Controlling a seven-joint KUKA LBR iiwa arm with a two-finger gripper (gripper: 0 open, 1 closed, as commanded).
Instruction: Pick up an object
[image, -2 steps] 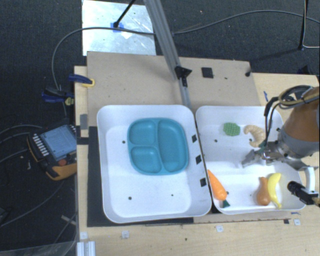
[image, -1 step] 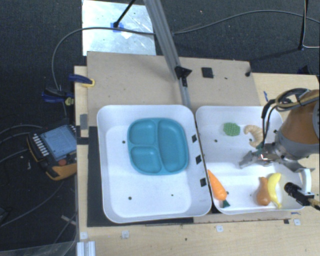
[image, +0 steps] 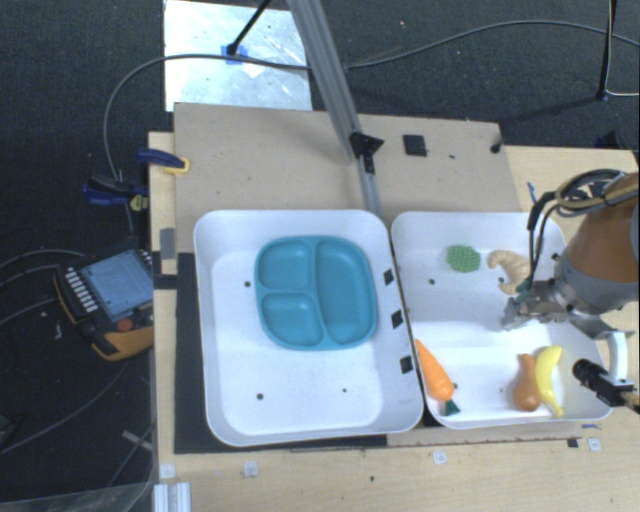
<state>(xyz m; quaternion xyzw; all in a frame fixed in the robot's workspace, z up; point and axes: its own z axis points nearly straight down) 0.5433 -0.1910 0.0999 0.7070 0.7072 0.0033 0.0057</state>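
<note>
Reaching into the right bin (image: 470, 400), my pincer (image: 520, 312) hangs low in the middle right of the picture, right beside a pale curly toy (image: 510, 264) that lies just above it. I cannot tell how wide my pincer is, or if it has anything. That curly toy looks like the one to take. I think it is light and hard, maybe a bit slippery, so I would pinch it across its thin middle. A green bumpy toy (image: 462, 258) sits to its left. Lower down lie a yellow banana (image: 549, 378), a brown toy (image: 527, 385) touching it, and a carrot (image: 434, 371). A blue tray (image: 316, 292) rests in the left bin (image: 230, 380).
</note>
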